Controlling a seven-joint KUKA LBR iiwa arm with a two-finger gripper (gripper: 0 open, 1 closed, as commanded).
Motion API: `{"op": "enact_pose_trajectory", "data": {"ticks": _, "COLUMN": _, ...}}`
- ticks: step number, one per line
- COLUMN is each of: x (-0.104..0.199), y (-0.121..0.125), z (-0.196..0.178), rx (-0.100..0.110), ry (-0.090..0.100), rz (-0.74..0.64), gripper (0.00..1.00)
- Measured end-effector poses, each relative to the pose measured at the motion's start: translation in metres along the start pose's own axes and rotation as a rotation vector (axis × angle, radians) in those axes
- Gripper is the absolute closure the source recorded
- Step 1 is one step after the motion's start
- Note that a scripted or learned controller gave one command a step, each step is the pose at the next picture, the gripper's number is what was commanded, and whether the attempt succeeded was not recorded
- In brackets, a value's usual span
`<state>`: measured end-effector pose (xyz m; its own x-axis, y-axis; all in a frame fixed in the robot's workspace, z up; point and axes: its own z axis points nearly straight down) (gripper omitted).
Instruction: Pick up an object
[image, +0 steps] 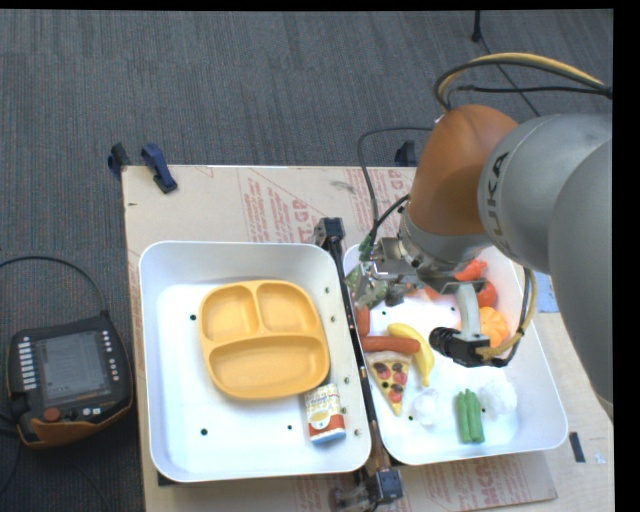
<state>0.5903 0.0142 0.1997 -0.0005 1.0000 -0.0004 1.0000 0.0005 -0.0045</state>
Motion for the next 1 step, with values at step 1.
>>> {"op": "enact_pose_trajectory", "data": {"ticks": 1, "x": -0.067, "y": -0.0079, "z": 0.0136, "rx": 0.0, "ry": 0.0, "rz": 0.001, "gripper": 1.0}}
